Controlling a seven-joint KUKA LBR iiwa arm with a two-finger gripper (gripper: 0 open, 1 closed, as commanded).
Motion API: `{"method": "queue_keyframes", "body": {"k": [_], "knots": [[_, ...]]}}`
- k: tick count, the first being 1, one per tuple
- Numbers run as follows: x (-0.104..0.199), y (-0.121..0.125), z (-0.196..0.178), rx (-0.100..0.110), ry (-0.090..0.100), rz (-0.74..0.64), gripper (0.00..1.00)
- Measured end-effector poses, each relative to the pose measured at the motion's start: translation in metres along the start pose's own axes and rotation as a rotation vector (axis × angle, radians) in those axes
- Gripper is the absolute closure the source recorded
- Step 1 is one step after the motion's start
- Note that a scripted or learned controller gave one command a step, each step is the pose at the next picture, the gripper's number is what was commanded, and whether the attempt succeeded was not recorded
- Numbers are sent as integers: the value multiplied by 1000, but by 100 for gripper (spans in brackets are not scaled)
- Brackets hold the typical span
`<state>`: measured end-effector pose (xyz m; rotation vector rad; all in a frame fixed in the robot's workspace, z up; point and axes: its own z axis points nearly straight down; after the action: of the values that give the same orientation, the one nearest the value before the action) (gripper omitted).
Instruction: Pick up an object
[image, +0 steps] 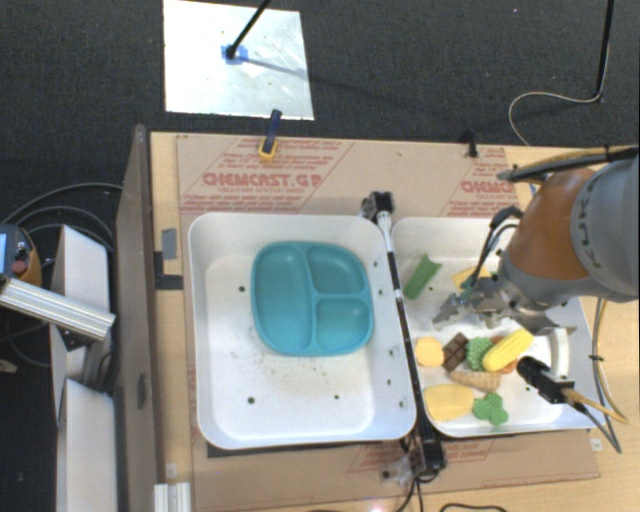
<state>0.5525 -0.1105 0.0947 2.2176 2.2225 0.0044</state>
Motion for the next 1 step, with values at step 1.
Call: {"method": "queue_keyframes", "body": {"k": [1], "knots": [[-27, 81, 9, -7, -4, -4, 0]]}}
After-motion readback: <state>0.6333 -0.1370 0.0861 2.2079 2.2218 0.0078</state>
